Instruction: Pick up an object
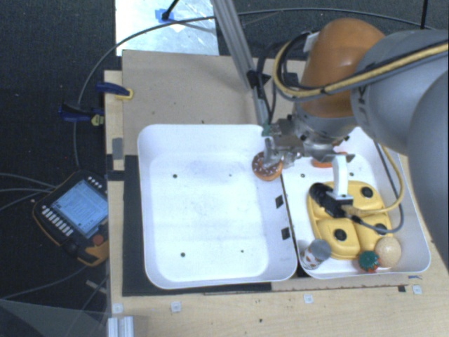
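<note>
The end effector [275, 148] hangs over the rim between the two bins, and a small brown disc [266, 166] sits right at its tip, just below it. Whether the disc is clamped I cannot tell. To do this step well, I would lift straight and slowly, clear of the right bin [410, 209] wall, watching that the disc rises too.
</note>
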`<state>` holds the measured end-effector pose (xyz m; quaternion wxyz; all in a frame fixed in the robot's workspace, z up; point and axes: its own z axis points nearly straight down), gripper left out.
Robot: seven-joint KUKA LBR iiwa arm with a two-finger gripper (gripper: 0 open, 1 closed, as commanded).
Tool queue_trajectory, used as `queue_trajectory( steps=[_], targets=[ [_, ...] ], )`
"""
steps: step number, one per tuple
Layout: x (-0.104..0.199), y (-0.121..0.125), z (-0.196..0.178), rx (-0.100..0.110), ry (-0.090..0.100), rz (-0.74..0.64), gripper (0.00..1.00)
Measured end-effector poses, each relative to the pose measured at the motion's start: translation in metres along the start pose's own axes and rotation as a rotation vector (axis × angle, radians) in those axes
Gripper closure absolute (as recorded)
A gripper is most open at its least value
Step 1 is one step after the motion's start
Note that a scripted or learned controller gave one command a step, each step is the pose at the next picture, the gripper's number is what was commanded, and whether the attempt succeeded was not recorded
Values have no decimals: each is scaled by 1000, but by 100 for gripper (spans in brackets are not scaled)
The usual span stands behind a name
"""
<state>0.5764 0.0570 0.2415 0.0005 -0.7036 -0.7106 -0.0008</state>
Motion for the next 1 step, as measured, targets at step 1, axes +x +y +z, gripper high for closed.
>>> queue_trajectory(
  steps=[1],
  targets=[
    [51, 19, -3, -3, 1, 0, 100]
  ],
)
